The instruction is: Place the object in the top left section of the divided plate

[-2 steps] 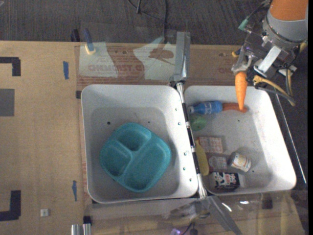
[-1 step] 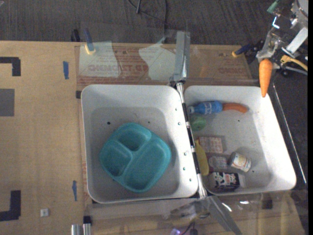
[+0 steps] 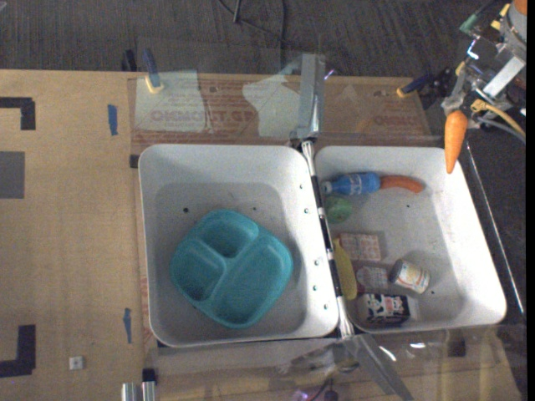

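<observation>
An orange carrot (image 3: 454, 143) hangs point down above the far right corner of the right bin (image 3: 489, 266). My gripper (image 3: 459, 109) is shut on its top end, high at the right edge of the view. The teal divided plate (image 3: 232, 267) lies flat in the left bin (image 3: 159, 224), turned at an angle, with two small sections on its left side and one large section on its right. The gripper and carrot are far to the right of the plate, across the wall between the bins.
The right bin holds a blue bottle (image 3: 353, 184), an orange item (image 3: 403, 184), a green item (image 3: 338, 210), a yellow item (image 3: 345, 267), a pink packet (image 3: 361, 245), a can (image 3: 410, 276) and a small carton (image 3: 384, 307).
</observation>
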You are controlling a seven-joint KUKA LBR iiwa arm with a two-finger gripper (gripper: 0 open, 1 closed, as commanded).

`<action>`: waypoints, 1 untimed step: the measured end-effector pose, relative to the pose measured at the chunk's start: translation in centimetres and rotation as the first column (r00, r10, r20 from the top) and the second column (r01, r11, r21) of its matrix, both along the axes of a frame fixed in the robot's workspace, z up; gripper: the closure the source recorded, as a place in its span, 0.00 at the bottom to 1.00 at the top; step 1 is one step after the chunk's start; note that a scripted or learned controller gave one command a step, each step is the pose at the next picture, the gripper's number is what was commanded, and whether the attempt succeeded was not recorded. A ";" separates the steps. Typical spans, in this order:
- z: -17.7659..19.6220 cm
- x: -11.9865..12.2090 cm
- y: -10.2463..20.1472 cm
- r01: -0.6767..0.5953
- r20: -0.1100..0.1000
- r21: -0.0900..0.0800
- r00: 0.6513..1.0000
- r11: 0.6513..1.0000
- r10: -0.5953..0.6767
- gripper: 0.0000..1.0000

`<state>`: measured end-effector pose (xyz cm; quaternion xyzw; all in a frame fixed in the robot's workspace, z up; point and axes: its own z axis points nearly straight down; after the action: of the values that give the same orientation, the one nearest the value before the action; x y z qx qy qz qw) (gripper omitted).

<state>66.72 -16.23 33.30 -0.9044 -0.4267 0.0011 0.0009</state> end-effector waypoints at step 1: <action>0.0 0.0 0.1 -0.001 0.001 0.000 1.000 1.000 0.001 0.00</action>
<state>66.75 -16.16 33.34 -0.9043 -0.4270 0.0008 0.0006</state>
